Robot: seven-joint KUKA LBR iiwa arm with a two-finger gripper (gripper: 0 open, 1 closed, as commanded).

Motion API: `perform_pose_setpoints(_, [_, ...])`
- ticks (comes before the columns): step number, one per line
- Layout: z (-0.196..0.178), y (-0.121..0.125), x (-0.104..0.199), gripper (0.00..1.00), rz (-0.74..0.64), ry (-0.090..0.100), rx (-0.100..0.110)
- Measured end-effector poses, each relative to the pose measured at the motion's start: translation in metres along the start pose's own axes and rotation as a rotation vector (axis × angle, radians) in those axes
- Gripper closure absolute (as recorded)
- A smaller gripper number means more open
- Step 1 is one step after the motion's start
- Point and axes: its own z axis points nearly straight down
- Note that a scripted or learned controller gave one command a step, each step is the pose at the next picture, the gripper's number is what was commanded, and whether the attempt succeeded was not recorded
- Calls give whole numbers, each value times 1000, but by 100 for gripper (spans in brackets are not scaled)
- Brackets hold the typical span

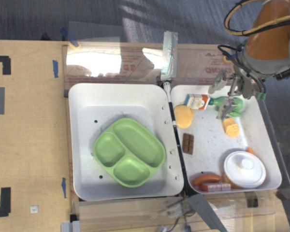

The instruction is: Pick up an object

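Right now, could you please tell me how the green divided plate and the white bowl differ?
The green divided plate is larger and roughly oval, split into three compartments; the white bowl is smaller, round and undivided. The plate lies in the left bin, while the bowl sits in the right bin among several small items. Both rest flat, apart from the gripper.

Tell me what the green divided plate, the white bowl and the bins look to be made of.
Green divided plate: likely moulded plastic, matte, with an even colour and soft rounded compartment edges.
White bowl: glossy, with bright highlights; plastic or ceramic, which one is unclear.
Bins: probably thin white plastic or coated metal, smooth, with a faint sheen and rounded corners.
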Motion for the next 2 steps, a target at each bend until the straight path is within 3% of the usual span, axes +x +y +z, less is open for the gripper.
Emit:
perform_pose_setpoints(1, [71,13,-11,0,377,-12,-1])
perform_pose_setpoints(2, [19,2,6,0,625,-4,0])
